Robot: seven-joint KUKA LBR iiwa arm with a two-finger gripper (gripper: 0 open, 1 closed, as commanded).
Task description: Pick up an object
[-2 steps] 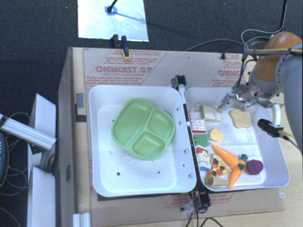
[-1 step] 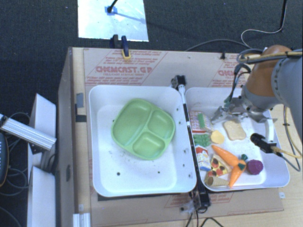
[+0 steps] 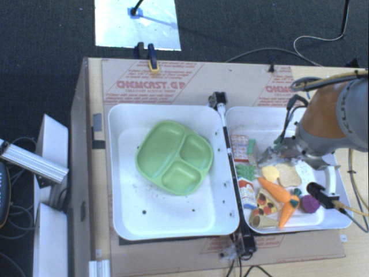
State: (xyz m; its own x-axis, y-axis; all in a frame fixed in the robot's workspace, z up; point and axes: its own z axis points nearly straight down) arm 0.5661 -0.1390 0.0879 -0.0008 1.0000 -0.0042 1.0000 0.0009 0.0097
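Observation:
My gripper [image 3: 268,154] hangs low over the middle of the right bin [image 3: 259,122], reaching in from the right. Just below it lie a yellow round piece [image 3: 270,173] and a pale bread slice [image 3: 290,178]. Two orange carrots [image 3: 274,190] [image 3: 287,212] lie toward the bin's front, with a purple piece [image 3: 309,203] to their right. A pizza slice [image 3: 265,201] and a red-and-white can [image 3: 247,191] are at the front left. Nothing is visibly held by the gripper.
The left bin [image 3: 132,212] holds a green divided plate [image 3: 174,156]. A red-and-white packet [image 3: 240,143] and a green leafy piece [image 3: 245,169] lie along the right bin's left wall. A black rail [image 3: 227,140] divides the two bins.

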